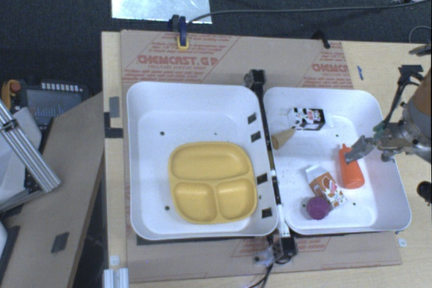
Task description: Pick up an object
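Note:
My gripper [364, 145] reaches in from the right, over the right bin [388, 209]. Its tip is at the upper end of an orange bottle [352, 170] that lies in that bin's right half; I cannot tell if they touch. Left of the bottle lies a small orange-and-white carton [325, 186], with a purple round object [318, 208] just below it. A black-and-white carton [308, 119] rests near the bin's back wall. A brown cone [283, 138] lies by the divider.
The left bin [152, 118] holds a yellow divided plate [212, 181]. Black clips [260, 158] run along the rim between the two bins. The arm's grey body [413, 131] hangs over the right bin's right rim.

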